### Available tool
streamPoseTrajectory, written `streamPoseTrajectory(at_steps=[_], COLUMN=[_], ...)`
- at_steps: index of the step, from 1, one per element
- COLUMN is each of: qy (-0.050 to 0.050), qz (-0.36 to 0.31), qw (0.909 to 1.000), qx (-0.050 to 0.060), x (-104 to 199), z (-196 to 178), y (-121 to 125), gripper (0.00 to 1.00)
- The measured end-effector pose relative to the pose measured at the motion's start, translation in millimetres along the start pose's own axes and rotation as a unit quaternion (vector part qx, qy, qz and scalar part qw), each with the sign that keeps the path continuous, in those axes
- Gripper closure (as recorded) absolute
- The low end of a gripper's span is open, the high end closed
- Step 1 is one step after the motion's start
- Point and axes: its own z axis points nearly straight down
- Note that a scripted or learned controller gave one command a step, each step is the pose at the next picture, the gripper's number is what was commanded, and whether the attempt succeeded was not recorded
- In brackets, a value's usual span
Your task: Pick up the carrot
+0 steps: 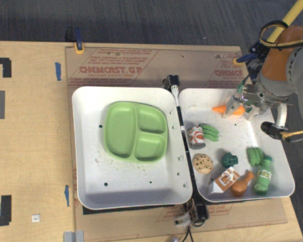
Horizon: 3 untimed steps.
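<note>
Two white bins sit side by side. The carrot (227,110) lies near the far edge of the right bin (288,188), and the gripper (244,103) sits right at its thick end. Whether it is pinching the carrot cannot be told. A sound grasp needs the carrot centred before lifting straight up. The left bin (88,180) holds a green divided plate (135,131); the right holds assorted toy food.
</note>
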Motion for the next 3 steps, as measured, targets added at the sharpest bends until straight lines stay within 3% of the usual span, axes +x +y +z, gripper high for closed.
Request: streamPoseTrajectory(at_steps=[1, 2, 3], qy=[0.006, 0.006, 0.005], qz=[0.077, 0.077, 0.078], qw=[0.9970, 0.9970, 0.9969], qx=[0.004, -0.006, 0.003], x=[-0.9, 0.0, -2.0], z=[2.4, -10.1, -7.0], y=[-3.0, 0.2, -3.4], gripper=[0.00, 1.00, 0.00])
